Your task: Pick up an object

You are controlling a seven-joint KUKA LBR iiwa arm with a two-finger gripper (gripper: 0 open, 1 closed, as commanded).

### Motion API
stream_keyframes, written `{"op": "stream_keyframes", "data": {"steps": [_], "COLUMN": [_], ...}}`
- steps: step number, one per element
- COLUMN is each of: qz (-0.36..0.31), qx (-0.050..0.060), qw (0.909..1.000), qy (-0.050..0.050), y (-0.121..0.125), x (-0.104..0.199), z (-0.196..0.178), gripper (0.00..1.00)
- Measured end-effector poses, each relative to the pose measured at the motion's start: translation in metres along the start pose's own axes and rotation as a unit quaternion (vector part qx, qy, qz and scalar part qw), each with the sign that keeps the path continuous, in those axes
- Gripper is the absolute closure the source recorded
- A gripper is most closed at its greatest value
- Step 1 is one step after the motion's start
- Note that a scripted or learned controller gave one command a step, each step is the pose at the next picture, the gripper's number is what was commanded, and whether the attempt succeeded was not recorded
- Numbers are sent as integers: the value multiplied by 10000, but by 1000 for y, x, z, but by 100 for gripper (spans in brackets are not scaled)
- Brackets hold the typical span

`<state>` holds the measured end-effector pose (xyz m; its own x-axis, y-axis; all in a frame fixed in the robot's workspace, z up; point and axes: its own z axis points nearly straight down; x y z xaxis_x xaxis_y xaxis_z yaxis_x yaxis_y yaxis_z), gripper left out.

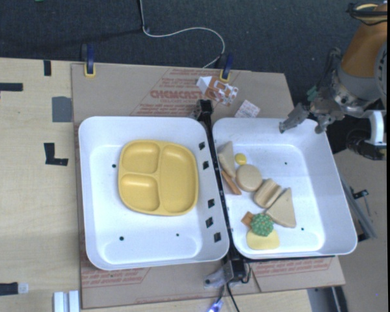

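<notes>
i see the fingers (305, 119) spread with nothing between them over the right bin (312, 149) rim, toy food pieces (260, 190) lying below-left of them.

Two bins side by side on the counter (26, 174), touching along the middle. Left bin (97, 239): divided tray (158, 177) lies near its centre. Right bin (312, 174): food pieces clustered in its left half, round piece (249, 177) in the middle, wedge (284, 208) just right of it and nearer the front, knobbly ball (262, 224) at the front sitting on a flat piece (262, 240). Tool (303, 117) sits over the right bin's back-right rim.
</notes>
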<state>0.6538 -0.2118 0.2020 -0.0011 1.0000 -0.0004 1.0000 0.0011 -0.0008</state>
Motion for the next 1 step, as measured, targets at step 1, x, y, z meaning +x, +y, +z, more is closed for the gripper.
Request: {"op": "stream_keyframes", "data": {"steps": [1], "qz": [15], "qx": [10], "qw": [10000], "qy": [17], "y": [-55], "x": [48], "z": [119], "gripper": [0]}}
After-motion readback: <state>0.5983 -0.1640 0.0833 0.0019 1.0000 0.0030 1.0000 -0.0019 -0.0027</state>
